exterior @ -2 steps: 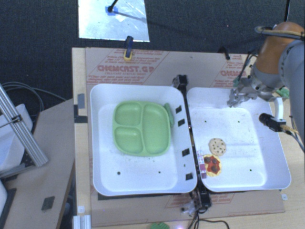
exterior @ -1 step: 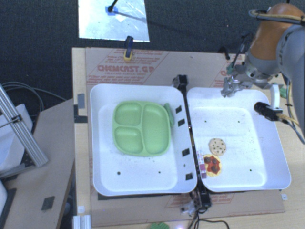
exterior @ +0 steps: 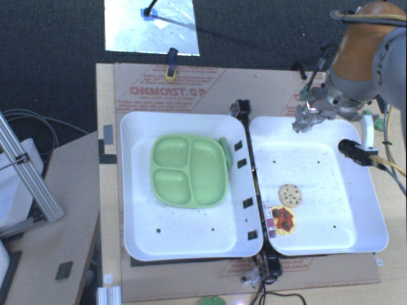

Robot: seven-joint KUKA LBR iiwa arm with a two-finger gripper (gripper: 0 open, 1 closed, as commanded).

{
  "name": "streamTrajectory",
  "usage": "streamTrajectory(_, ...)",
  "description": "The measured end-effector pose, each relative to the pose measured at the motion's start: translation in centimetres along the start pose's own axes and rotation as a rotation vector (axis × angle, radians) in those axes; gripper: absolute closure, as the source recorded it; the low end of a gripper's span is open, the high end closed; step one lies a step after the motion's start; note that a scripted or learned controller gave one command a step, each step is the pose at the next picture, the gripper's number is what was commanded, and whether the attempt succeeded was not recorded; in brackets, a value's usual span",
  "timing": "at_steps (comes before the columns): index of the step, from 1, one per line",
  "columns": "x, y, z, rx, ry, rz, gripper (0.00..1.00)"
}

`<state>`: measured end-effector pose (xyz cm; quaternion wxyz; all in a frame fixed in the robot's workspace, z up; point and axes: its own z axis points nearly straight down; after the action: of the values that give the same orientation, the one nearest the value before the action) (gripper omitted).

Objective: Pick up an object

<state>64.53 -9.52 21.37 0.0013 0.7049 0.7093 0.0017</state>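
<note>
I note the tool (exterior: 305, 121) over the right bin's (exterior: 365, 234) far edge, grip state indeterminate, well apart from the cookie (exterior: 290, 195) and pizza slice (exterior: 283, 220); left bin (exterior: 137, 234) holds a green tray (exterior: 189, 171).

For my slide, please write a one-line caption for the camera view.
Gripper hovers over the right bin's far edge; cookie and pizza toy lie inside, green tray in left bin.

From my screen I can read red print on the cardboard sheet (exterior: 191, 84) under the bins, just beyond the left bin's far edge: it looks like "CHEMCAST GP", though the last letters are fuzzy. A smaller red line beneath it is too blurred for me to read.
</note>
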Motion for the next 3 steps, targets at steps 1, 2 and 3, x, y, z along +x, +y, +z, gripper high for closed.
streamTrajectory(1,-3.3,-1.5,7.0,0.009,-0.001,0.008,1.00)
streamTrajectory(2,-3.1,-1.3,6.6,0.002,-0.001,0.004,0.00)
streamTrajectory(3,-1.4,2.4,13.2,0.002,-0.001,0.000,0.00)
